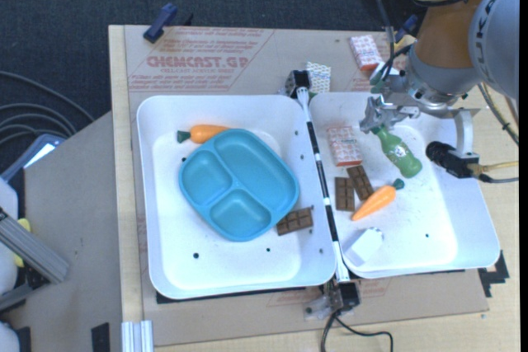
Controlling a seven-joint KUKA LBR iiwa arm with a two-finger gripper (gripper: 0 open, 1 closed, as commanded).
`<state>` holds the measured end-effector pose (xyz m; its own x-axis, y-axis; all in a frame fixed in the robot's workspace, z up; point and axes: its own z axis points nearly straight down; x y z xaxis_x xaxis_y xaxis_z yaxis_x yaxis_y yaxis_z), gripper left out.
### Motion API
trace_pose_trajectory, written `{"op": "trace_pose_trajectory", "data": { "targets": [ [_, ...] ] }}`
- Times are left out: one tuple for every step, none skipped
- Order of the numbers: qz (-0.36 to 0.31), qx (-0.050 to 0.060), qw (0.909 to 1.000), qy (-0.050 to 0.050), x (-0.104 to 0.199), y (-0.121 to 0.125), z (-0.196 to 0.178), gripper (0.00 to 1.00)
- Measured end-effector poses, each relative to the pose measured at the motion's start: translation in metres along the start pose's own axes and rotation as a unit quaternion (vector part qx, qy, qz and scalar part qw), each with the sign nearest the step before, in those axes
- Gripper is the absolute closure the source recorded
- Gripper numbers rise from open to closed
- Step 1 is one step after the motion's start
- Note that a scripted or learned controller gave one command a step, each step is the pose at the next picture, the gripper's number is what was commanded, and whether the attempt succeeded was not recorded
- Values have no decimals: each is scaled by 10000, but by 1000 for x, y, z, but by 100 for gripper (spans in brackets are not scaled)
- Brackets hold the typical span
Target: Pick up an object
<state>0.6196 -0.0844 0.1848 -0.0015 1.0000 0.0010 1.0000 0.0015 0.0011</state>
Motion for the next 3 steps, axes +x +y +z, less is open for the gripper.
{"op": "trace_pose_trajectory", "data": {
  "targets": [
    [3, 22, 10000, 2, 59, -32, 0, 100],
    [9, 3, 10000, -9, 16, -36, -39, 100],
    [3, 23, 10000, 0, 73, -72, -21, 100]
  ]
}}
